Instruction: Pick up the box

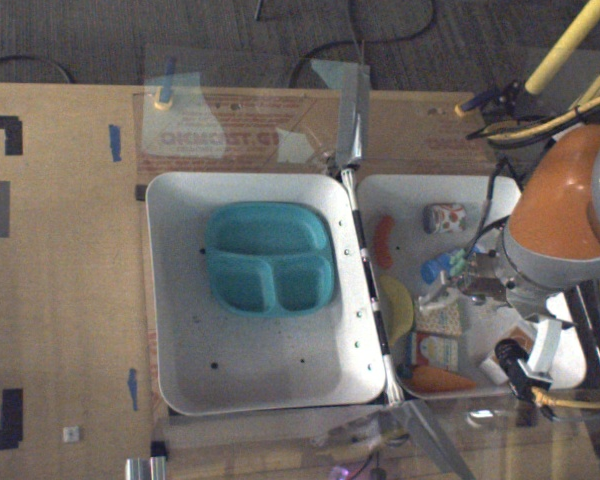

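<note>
The gripper (458,286) hangs over the crowded right bin (408,190), just above the box (439,318); can't tell its fingers' state. Left bin (170,298) holds 1 teal tray (270,258), room around it.

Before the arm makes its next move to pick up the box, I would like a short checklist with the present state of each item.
1. Small cardboard box lies in the right white bin: ok.
2. Gripper is above that bin, over the patterned box: ok.
3. Something held between the fingers: cannot tell.
4. Free room around the cardboard box: not ok; the orange carrot-shaped toy and yellow rounded toy lie close.
5. Teal divided plastic tray sits apart in the left white bin: ok.
</note>
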Controlling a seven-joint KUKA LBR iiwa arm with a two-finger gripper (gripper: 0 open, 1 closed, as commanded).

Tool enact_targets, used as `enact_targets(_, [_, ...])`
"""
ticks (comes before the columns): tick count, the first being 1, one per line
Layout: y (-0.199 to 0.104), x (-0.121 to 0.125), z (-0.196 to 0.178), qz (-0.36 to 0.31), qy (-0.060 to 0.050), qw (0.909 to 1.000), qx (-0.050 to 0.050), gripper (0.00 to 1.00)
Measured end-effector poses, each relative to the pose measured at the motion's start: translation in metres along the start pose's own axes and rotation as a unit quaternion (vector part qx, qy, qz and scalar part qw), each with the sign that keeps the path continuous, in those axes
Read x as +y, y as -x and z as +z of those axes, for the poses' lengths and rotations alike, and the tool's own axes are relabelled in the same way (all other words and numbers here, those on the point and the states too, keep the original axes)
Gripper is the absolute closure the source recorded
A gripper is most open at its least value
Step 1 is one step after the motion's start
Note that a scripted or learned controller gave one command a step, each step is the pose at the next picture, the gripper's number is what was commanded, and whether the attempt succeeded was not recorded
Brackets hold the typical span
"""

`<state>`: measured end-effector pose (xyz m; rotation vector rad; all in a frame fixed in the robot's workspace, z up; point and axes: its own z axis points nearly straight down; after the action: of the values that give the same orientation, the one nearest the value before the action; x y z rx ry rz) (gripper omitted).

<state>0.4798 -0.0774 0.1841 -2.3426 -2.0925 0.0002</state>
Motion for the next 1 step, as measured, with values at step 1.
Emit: enact_targets(1, [0.0526,0.0052,0.077,0.033,0.0,0.9995,0.0,0.0])
